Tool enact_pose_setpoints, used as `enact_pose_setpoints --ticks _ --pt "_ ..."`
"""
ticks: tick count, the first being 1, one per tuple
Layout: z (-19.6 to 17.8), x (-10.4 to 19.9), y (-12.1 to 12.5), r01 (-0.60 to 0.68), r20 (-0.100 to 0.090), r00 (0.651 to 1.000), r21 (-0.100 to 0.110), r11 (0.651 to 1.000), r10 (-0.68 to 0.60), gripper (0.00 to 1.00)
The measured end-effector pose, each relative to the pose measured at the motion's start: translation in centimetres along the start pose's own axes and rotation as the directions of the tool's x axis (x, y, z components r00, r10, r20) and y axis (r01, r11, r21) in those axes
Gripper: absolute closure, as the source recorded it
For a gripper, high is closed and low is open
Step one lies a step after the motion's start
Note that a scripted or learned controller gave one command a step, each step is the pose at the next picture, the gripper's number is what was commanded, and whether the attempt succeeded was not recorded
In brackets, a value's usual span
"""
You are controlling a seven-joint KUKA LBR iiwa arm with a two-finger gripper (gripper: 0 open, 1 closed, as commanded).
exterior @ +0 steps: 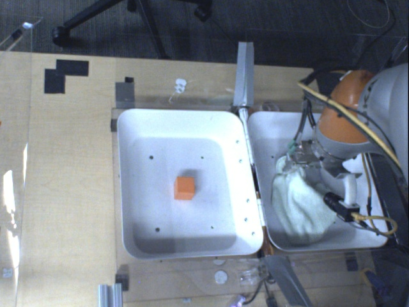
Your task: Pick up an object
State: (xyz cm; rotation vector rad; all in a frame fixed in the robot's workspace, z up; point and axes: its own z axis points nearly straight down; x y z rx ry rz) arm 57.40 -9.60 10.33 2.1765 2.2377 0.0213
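Dark carpet (287,18) runs across the top of the view, with the black legs of a chair base (131,8) splayed over it. Below lies a pale wooden bench (57,190) bearing two black tape marks (62,74) near its upper left. Two shallow white bins sit side by side on it, touching along a shared edge under a grey metal post (244,75). An orange cube (185,188) rests flat near the middle of the left bin (137,235), well apart from every wall and alone on the floor. A crumpled white cloth (300,203) lies heaped in the right bin (268,133), against its left wall and reaching toward the lower edge. From the right the grey arm (386,114) reaches in over this bin, its orange band (342,110) sitting above the wrist, with yellow and black cables (358,219) looping around it. At the cloth's upper edge sits the gripper (295,160), low and touching or just above the fabric. Whether it is wide, narrow or clamped on the cloth cannot be told, since the wrist and the folds cover that spot. Cube and gripper are well apart, in separate bins.
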Motion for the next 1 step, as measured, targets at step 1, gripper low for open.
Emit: enact_pose_setpoints --ticks 1 --pt "-8.09 2.49 9.87 0.044 -0.004 0.999 0.018 0.999 -0.044 1.0"
